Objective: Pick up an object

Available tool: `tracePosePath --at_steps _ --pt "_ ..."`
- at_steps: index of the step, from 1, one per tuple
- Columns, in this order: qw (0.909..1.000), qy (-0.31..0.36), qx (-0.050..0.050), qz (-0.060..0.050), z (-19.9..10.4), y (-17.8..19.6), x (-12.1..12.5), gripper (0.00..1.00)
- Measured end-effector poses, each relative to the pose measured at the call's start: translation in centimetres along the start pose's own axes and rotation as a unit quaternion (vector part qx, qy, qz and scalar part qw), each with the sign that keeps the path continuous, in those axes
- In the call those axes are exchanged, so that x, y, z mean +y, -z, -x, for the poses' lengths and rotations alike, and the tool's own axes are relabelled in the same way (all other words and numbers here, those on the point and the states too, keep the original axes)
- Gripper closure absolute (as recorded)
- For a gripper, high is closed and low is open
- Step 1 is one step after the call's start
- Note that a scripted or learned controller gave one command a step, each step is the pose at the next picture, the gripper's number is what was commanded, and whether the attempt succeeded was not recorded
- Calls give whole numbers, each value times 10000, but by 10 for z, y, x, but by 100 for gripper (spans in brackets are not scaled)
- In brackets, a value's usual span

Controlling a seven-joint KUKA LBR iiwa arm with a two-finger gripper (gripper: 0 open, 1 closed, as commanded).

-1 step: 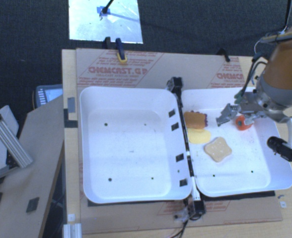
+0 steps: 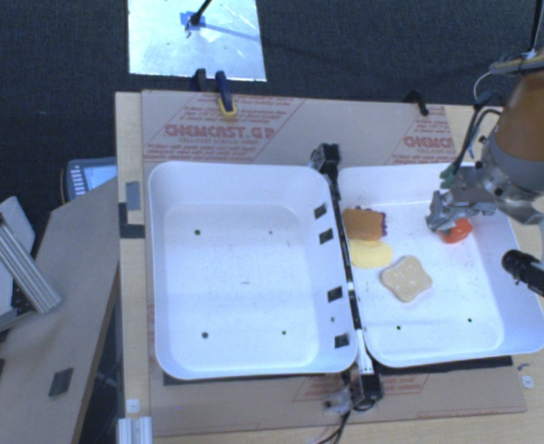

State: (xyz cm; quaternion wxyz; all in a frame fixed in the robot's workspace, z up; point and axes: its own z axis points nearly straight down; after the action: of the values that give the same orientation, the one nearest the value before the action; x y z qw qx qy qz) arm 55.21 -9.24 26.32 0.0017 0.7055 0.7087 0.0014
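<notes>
In the right bin lie a tan toast-shaped piece, a flat yellow piece, and an orange-brown block with a purple edge near the divider. A red-orange object sits at the bin's upper right. My gripper hangs right over that red-orange object, its metal body covering part of it. Whether the object is between the fingers cannot be made out.
The left bin stands beside the right one, joined by a black clipped divider. A cardboard sheet lies under both bins. A black part of the arm reaches over the right bin's right rim.
</notes>
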Motion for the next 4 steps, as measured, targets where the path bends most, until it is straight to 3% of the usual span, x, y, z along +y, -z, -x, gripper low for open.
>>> tracePosePath --at_steps 1,2,3,4 --pt "10000 53 18 18 -113 48 23 100" --pt "10000 35 19 -5 -172 61 -10 100" --pt "10000 -31 8 17 -130 122 -64 100" --pt "10000 23 26 64 -177 244 -63 100"
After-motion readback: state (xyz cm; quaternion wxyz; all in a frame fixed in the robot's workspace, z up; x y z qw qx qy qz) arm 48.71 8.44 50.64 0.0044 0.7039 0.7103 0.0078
